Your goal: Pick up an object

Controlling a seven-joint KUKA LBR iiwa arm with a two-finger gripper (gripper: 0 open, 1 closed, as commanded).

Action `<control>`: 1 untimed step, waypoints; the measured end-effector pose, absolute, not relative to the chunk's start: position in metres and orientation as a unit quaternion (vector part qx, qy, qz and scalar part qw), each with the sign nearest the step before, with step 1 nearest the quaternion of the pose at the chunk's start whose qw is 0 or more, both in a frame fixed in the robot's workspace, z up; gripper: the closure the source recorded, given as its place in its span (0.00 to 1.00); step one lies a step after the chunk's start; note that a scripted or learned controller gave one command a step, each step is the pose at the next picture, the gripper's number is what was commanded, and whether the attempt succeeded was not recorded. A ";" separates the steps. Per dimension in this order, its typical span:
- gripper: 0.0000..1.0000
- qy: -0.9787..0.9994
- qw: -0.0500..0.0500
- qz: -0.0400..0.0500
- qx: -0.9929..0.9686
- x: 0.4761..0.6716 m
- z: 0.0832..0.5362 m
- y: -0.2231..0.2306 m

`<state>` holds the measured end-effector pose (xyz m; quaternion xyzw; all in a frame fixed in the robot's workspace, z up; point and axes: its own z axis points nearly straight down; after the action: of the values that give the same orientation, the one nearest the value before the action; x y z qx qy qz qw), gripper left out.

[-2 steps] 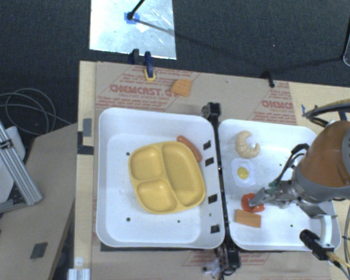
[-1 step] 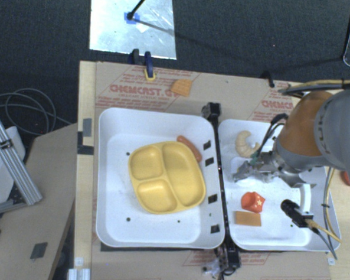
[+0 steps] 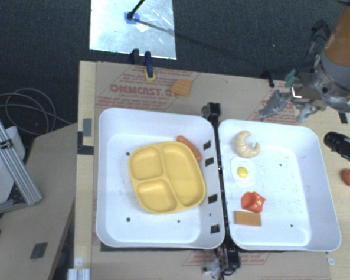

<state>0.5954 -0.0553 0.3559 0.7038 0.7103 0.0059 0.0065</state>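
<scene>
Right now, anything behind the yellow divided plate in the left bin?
Yes: an orange-red sausage lies at the yellow divided plate's far right rim, partly hidden by it. The plate's three compartments hold nothing. Whatever lies beneath the plate is covered.

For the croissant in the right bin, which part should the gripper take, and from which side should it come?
Probably the thick middle of the croissant, from straight above. It lies flat on the right bin floor, curved, with thin tips. Fingers closing across the body's width should hold better than at a tip. The fried egg lies apart from it, so there is room.
</scene>
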 end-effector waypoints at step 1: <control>0.00 0.710 -0.002 -0.001 0.704 0.535 0.316 0.007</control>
<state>0.5354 0.0070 0.3160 0.7038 0.7104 -0.0007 -0.0020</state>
